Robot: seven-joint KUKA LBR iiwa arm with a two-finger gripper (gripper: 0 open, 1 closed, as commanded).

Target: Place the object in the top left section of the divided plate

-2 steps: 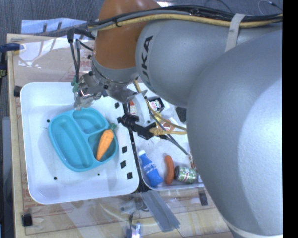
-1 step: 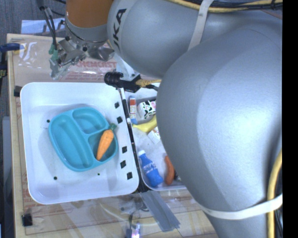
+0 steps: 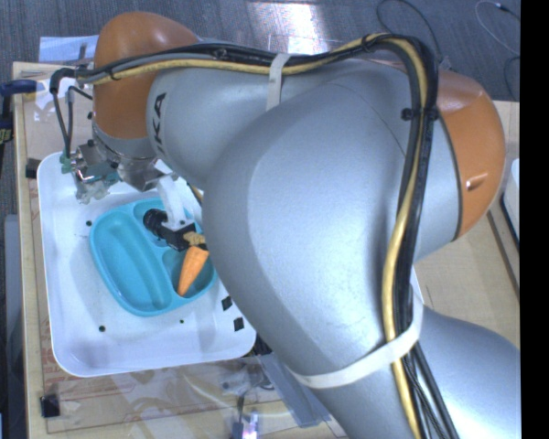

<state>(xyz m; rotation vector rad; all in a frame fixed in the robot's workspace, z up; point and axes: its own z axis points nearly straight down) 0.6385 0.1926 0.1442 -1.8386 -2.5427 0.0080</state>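
Observation:
A blue divided plate [image 3: 128, 263] lies in the left white bin [image 3: 69, 337]. An orange carrot-shaped object [image 3: 192, 270] rests on the plate's right side, close to the rim, with its narrow end pointing down. My gripper [image 3: 185, 240] is right above the carrot's upper end and seems to touch it. The bulk of the arm hides how the gripper stands around the carrot. The plate's long left section shows bare blue.
The grey arm [image 3: 329, 208] with its orange band [image 3: 133, 53] covers the middle and right of the view, including the other bin. White bin floor shows left of and below the plate. Cables [image 3: 69, 108] hang near the bin's top left corner.

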